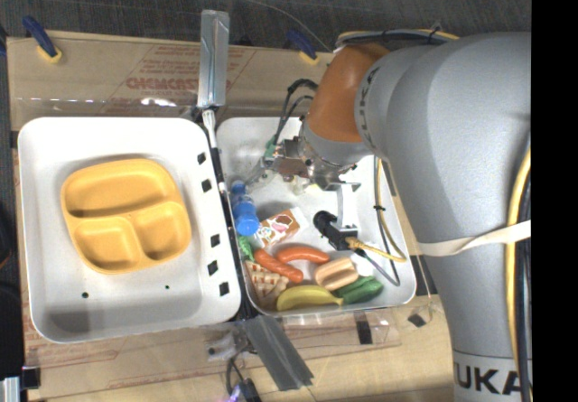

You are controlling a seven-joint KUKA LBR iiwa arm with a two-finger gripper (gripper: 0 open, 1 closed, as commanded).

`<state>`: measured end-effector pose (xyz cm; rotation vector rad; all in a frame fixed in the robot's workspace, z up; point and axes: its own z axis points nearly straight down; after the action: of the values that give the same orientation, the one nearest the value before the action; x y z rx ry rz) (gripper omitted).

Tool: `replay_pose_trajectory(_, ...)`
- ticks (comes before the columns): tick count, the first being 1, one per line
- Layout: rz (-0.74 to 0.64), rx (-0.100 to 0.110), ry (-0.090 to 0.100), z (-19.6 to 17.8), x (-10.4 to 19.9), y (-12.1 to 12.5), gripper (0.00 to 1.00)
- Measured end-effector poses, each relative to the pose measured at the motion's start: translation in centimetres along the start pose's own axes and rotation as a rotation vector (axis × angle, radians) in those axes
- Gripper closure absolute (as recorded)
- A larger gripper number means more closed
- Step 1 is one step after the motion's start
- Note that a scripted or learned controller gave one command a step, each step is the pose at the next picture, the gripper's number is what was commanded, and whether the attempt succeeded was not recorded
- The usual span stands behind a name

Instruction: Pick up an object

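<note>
Camera view shows the arm (433,120) reaching in from the right over the right bin (397,287), its gripper (293,161) low over the far part of that bin; whether it is open or closed cannot be told. Toy foods lie at the bin's near end: a banana (307,298), a hot dog bun (336,272), a blue bottle (244,213). A yellow tray (126,212) sits in the left bin (54,310).
</note>
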<state>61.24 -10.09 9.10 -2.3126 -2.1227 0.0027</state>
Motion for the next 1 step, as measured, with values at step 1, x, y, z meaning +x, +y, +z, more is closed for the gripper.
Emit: replay_pose_trajectory(1,-0.344,-0.006,-0.003,-0.3,0.92,3.46,0.0)
